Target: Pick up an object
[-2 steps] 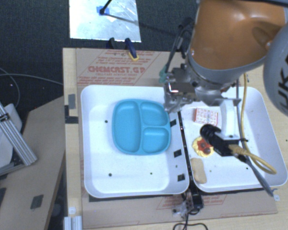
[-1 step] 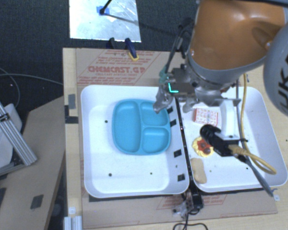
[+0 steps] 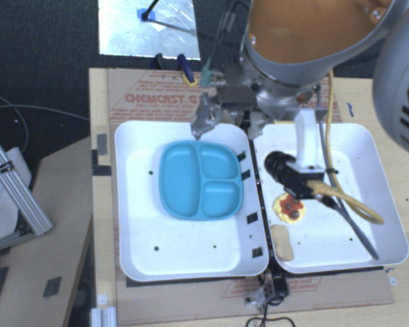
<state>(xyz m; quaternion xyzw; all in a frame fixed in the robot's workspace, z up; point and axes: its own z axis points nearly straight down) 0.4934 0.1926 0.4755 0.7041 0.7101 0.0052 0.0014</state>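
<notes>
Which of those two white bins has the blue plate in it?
The bin on the view's left: the blue divided plate lies in it. The other bin holds a beige lump and a small yellow-red piece.

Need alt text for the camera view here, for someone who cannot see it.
The arm's gripper hangs over the far edge of the left bin, just beyond a blue divided plate lying in it. The right bin holds a small yellow and red toy and a tan block near the divide.
</notes>
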